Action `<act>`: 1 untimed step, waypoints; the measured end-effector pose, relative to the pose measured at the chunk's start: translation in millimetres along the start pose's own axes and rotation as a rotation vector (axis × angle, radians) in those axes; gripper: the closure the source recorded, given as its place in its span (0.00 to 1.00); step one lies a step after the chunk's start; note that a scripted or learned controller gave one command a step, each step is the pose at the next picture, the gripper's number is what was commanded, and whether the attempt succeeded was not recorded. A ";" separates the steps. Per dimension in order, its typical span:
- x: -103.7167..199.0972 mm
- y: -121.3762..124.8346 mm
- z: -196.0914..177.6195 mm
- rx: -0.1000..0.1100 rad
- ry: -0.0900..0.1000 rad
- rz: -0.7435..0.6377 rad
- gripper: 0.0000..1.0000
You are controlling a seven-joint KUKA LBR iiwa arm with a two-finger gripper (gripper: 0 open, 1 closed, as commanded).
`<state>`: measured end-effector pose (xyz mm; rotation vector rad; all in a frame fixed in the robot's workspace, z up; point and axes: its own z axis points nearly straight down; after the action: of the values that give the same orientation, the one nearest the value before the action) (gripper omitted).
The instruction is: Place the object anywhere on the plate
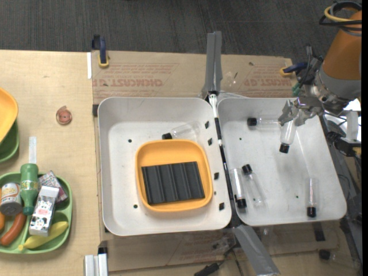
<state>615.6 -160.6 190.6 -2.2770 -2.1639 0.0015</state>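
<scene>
Over the right bin (328, 154) the gripper (290, 117) has its fingers clamped on a clear tube (285, 135), hanging cap-down. The orange plate (146, 154) sits in the left bin (112, 171).

A clear black-capped tube (285, 135) hangs upright over the right bin; the orange plate (172, 149) sits in the left bin.
</scene>
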 end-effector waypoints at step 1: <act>-18.4 44.4 -49.2 -0.002 -0.002 -0.156 1.00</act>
<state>659.1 -181.2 239.8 -2.1033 -2.3365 0.0020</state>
